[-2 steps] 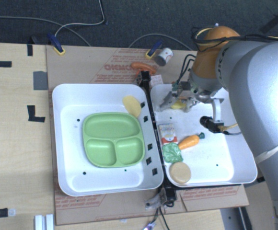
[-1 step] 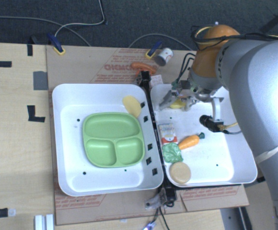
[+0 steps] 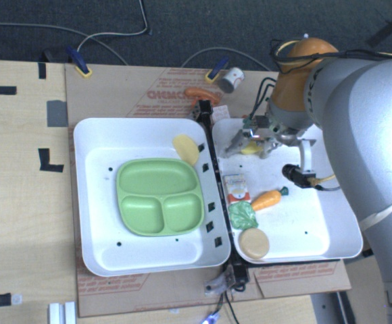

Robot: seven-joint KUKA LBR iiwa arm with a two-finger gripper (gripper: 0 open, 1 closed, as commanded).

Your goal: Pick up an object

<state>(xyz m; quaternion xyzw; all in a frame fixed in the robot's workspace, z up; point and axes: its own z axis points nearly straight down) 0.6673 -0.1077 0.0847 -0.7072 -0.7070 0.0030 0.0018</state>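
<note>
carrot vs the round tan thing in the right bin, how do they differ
The carrot is orange with a green tip; the round tan thing is pale beige. The carrot is long and tapered, lying at a slant; the round tan thing is a squat disc lying flat. The carrot sits mid-bin; the round tan thing is near the front edge. Both lie in the right bin, beside the green item.

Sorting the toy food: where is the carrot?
The carrot lies in the right bin, near its left wall, just right of the green leafy toy.

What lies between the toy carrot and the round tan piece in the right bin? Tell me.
In the camera view, a crumpled green piece lies between the toy carrot and the round tan piece, close against the bin's left wall.
</note>
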